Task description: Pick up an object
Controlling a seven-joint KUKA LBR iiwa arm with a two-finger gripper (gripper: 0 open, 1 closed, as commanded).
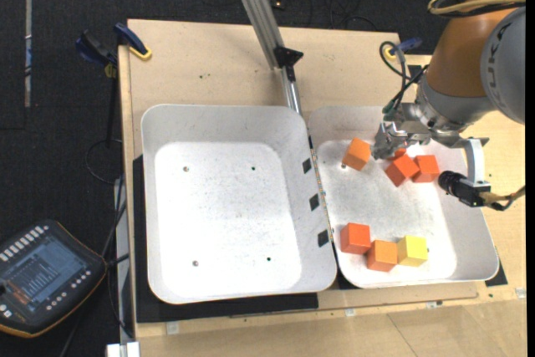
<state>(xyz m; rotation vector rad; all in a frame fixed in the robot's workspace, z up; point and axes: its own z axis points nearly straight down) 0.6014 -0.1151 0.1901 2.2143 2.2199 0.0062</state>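
Arm (481, 54) is reaching into the right bin (468, 263); gripper (389, 142) is sitting low between the orange cube (357, 154) at 9 o'clock and two red-orange cubes (412, 168) at 4. Can't tell the pincer state. Three more cubes (383, 247) are lying at the bin's 6 o'clock.

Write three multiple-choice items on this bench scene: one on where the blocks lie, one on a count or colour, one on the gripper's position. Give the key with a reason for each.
1. Where do the blocks lie?
A. all in the right bin
B. all in the left bin
C. on the bare bench

2. How many yellow blocks are there?
A. none
B. one
C. three

3. Where is the gripper?
A. over the left bin
B. outside both bins
C. low in the right bin, between blocks

Key: 1 A, every block sits inside the right bin. 2 B, one yellow block ends the front row. 3 C, it sits between the lone orange block and the red-orange pair.
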